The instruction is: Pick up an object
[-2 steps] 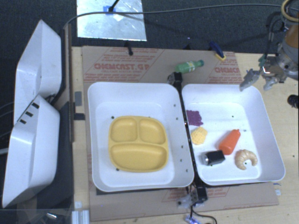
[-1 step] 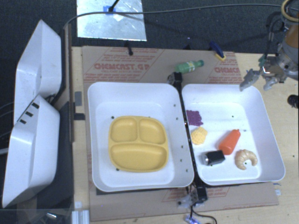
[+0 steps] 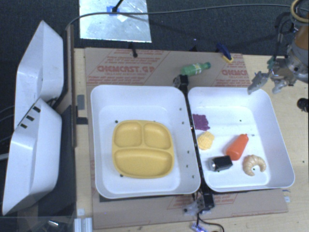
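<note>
The right bin (image 3: 270, 115) holds a purple grape bunch (image 3: 201, 122), a yellow corn piece (image 3: 205, 140), an orange bottle (image 3: 237, 146), a small black box (image 3: 222, 163) and a tan croissant (image 3: 254, 164). My gripper (image 3: 268, 82) hangs above the bin's far right corner, away from all of them. Its two fingers are spread apart with nothing between them.
The left bin (image 3: 104, 129) holds a yellow divided plate (image 3: 143, 149). A green bottle (image 3: 195, 69) lies on the cardboard behind the bins, beside a blue-and-yellow clip (image 3: 224, 52). White housings (image 3: 36, 115) stand at far left.
</note>
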You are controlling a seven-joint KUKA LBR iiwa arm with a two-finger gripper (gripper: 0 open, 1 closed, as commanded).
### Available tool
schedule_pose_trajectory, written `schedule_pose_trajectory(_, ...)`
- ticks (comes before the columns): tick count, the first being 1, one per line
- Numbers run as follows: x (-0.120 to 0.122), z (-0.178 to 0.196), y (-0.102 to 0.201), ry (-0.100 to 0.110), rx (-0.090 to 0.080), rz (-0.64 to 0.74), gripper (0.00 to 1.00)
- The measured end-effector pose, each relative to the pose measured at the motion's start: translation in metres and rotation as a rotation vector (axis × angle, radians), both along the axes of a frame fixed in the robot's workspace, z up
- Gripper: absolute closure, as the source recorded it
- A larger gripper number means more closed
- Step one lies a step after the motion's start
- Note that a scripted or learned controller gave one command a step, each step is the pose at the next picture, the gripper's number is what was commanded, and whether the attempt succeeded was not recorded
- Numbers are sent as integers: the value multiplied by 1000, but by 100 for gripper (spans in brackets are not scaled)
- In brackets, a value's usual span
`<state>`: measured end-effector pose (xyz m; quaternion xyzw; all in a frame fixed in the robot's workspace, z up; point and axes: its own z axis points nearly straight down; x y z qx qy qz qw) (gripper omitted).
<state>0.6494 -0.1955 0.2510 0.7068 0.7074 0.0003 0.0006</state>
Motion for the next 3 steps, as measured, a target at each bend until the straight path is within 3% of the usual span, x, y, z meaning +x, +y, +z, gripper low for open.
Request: schedule_pose_trajectory(3,0,0,0,0,0,0,0)
